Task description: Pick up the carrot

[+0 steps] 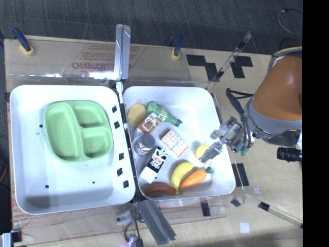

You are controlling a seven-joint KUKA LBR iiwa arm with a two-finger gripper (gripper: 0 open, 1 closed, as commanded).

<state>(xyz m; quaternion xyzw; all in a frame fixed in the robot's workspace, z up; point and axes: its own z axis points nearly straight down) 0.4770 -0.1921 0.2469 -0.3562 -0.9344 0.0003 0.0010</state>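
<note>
Left bin (20,153): one green divided tray (78,130). Right bin (198,94): one green bottle (163,113), two printed cartons with illegible labels, one banana (180,173), and one carrot (193,179) at the near edge. Gripper (213,149), fingers apart, hovers just above the carrot; nothing between them.

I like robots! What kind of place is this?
Probably a robot test lab: a robot arm reaches over two white bins, one full of toy food like a carrot.
</note>
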